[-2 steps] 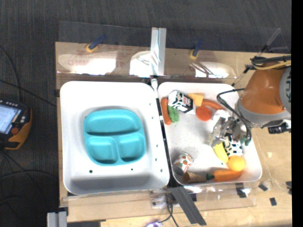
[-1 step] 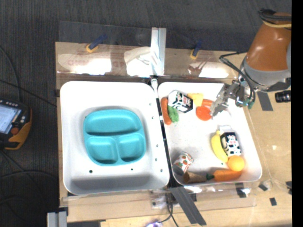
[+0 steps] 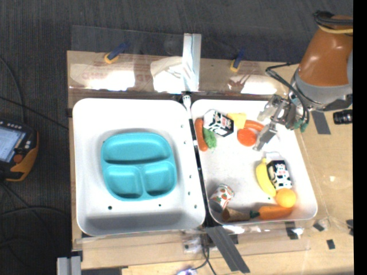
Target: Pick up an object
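Reaching step: jaws (image 3: 270, 132) hang in the right bin (image 3: 307, 179), just beside the red tomato (image 3: 248, 136), maybe open, holding nothing. Next: drop lower, then close on it.

A robotics lab: 2 white bins (image 3: 86, 153) on a taped bench (image 3: 327, 171).

2 white bins (image 3: 86, 171) sit on a tan worktop (image 3: 332, 182) over dark grey carpet (image 3: 34, 39). The left bin holds a turquoise tray (image 3: 139, 165). The right bin holds a yellow banana (image 3: 264, 179), an orange fruit (image 3: 286, 198), an orange carrot (image 3: 275, 212), a red-orange tomato (image 3: 248, 137), a yellow block (image 3: 238, 121), 2 black-and-white cow-patterned cartons (image 3: 218, 122), and a white cup (image 3: 221, 197) with red and green marks. The arm (image 3: 327, 59) is orange above grey.
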Available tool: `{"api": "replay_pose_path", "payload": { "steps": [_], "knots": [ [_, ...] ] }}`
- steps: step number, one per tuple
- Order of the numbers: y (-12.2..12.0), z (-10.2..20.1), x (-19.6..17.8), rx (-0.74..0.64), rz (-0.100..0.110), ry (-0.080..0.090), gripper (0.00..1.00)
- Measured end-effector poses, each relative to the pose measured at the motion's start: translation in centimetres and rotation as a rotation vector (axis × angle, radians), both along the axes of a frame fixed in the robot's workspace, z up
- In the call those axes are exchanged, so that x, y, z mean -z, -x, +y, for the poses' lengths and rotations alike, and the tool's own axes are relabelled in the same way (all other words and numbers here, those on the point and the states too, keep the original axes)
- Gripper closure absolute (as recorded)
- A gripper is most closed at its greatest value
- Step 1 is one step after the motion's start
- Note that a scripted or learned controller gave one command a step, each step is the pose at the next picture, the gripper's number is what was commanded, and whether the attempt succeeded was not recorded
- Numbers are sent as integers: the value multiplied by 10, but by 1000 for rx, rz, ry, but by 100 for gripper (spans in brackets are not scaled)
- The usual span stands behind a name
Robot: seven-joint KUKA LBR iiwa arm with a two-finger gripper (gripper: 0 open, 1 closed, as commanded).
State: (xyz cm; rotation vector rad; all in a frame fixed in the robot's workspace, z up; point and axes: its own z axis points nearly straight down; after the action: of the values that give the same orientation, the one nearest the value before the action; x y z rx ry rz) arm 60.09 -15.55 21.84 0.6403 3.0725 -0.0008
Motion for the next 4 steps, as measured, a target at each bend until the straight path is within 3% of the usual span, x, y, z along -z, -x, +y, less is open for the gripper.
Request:
{"api": "replay_pose_path", "payload": {
  "steps": [1, 2, 3, 4],
  "knots": [
    [97, 12, 121, 95, 5, -1, 0],
    [86, -15, 129, 53, -4, -3, 0],
    [23, -38, 129, -67, -9, 4, 0],
    [21, -37, 118, -68, -12, 5, 100]
  ]
}}
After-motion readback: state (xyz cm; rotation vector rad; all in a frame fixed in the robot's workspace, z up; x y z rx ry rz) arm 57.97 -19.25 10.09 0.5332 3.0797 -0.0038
